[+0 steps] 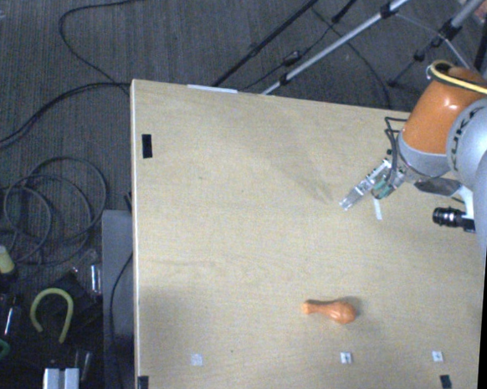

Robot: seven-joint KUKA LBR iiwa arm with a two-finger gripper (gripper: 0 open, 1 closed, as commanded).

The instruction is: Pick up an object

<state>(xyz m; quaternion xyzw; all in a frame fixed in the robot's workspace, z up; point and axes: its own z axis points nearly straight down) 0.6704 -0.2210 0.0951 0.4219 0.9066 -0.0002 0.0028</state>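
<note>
The arm [451, 122] reaches in from the right, its orange band high at the far right and its wrist angled down and to the left. The pincer [368, 191] hangs over the bare far-right part of the tan worktop [224, 230], tips pointing left and down; its two thin fingers look slightly parted with nothing between them. One orange pear-shaped toy [332, 310] lies on its side on the near right part of the worktop, well apart from the pincer, narrow end to the left. Three small pale tags and three small black marks dot the worktop. Cables [41, 207] coil on the floor to the left
</note>
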